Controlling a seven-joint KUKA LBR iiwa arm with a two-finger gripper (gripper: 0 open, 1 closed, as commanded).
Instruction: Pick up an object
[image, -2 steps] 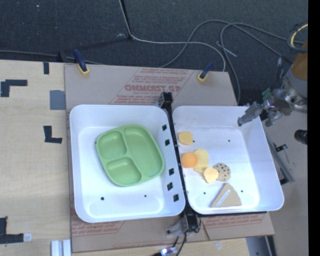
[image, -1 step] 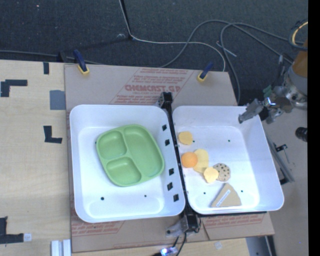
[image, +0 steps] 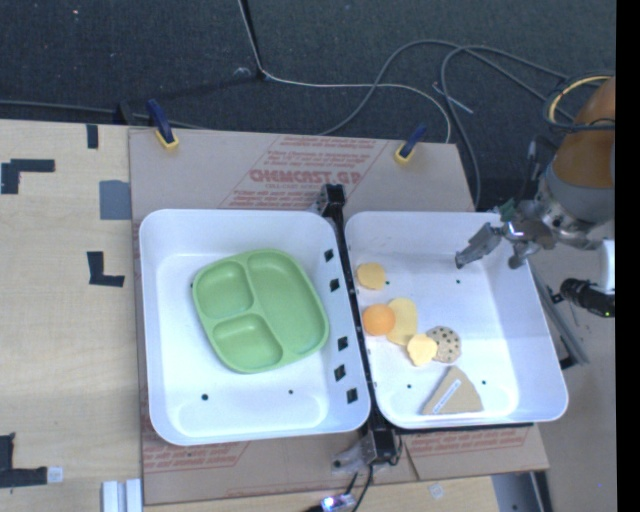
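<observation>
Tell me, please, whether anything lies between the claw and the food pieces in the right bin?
Nothing visible does. The claw hangs over the right bin's far right part, and only bare white floor separates it from the food pieces clustered toward the left.

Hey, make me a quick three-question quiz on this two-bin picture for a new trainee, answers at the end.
1. True or false: the green divided plate lies in the left bin.
2. Which lies nearest the right bin's front edge? A) orange ball B) speckled cookie C) tan wedge
3. Fill in: the gripper hangs over the ____ bin.

Key: 1 true; 2 C; 3 right.
</observation>
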